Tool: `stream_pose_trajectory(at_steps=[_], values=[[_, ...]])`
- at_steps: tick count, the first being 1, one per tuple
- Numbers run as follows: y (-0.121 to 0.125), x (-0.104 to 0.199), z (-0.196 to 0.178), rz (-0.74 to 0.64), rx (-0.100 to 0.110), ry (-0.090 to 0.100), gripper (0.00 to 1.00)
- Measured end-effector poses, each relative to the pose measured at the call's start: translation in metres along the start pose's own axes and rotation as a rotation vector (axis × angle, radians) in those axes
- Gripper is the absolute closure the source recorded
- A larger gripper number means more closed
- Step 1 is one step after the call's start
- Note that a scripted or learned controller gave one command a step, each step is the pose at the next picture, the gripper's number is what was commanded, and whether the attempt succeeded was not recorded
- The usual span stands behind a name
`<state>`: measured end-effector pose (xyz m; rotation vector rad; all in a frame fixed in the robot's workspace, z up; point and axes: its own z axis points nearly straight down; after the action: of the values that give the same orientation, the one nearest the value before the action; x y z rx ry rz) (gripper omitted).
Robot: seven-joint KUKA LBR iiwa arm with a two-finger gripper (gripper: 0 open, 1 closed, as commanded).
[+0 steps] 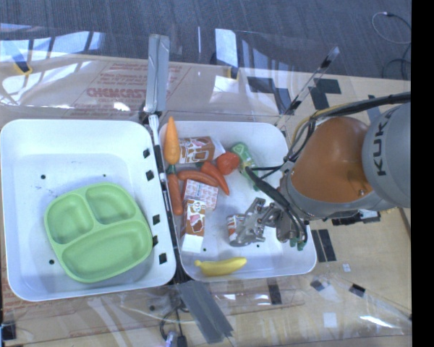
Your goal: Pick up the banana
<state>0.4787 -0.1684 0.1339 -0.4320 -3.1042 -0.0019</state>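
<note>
Camera view shows the banana (220,266), yellow, smooth and slightly curved, lying near the front wall of the right bin (293,260) — nothing touches it. The gripper (247,229), shiny metal, hangs over the bin floor, above and to the right of the banana; I cannot tell its state, it is too blurred. Further back lie an orange carrot (172,141), long red peppers (204,178) and small printed cartons (200,195) (all close together). The left bin (29,143) holds a green plastic tray (98,231) with three rounded compartments.
</note>
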Motion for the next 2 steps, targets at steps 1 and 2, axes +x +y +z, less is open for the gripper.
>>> stream_pose_trajectory(at_steps=[1, 2], values=[[0.000, 0.000, 0.000, -0.001, 0.000, 0.000, 0.00], [0.069, 0.023, 0.046, 0.420, 0.000, 0.002, 0.00]])
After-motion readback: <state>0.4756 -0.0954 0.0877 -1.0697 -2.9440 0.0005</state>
